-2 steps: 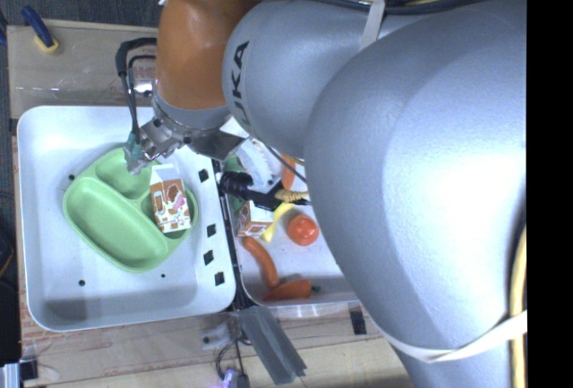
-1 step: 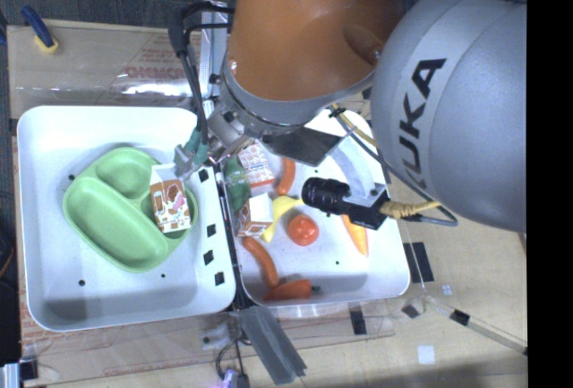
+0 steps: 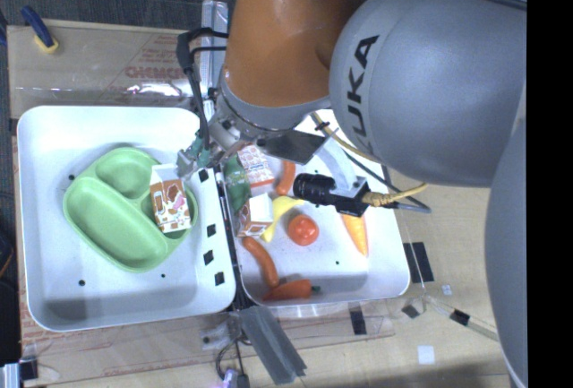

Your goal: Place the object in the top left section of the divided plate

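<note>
Nearest the camera's foot of the view, toy food is lying in the right bin (image 3: 394, 274): a red sausage (image 3: 260, 259), a tomato (image 3: 303, 229) and a carrot (image 3: 356, 232).

Further up, in the left bin (image 3: 54, 288), the green divided plate (image 3: 107, 216) is resting at a slant. A small printed carton (image 3: 171, 203) is sitting on the plate's right-hand compartment, touching the rim. Its long axis is running roughly up and down the view, tilted slightly, with its upper end pointing toward the arm.

Just beyond it, the end effector (image 3: 199, 153) is hanging over the wall between the two bins. The carton is lying just below and a little left of it, apart from it rather than between its fingers. I cannot tell whether the end effector is spread or pressed together.

The carton appears to be the task's thing, and whether its compartment counts as the top left section is unclear.
</note>
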Tool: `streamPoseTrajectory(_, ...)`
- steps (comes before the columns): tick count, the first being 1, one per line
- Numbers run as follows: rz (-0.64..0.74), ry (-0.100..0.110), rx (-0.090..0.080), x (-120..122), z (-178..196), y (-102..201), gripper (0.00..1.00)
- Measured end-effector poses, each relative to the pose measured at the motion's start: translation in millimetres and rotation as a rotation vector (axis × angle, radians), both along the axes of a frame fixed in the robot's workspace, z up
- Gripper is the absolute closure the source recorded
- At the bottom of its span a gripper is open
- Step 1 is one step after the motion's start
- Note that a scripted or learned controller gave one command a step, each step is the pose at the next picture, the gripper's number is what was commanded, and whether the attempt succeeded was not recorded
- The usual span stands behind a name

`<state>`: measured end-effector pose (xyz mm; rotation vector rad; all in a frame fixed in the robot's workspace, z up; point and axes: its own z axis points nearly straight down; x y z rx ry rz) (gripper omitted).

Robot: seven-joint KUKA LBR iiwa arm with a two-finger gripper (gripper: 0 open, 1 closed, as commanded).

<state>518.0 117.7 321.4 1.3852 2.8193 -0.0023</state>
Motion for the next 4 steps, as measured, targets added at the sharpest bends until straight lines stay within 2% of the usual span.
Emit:
streamPoseTrajectory(1, 0.167, 0.0, 0.001, -41.5, -88.8, -7.7, 1.0)
streamPoseTrajectory(2, 0.413, -0.003, 0.001, 4.3, -96.6, 27.6, 1.0)
streamPoseTrajectory(3, 0.413, -0.003, 0.001, 4.3, -96.6, 27.4, 0.0)
streamPoseTrajectory(4, -0.038, -0.002, 0.001, 90.5, -117.5, 70.0, 0.0)
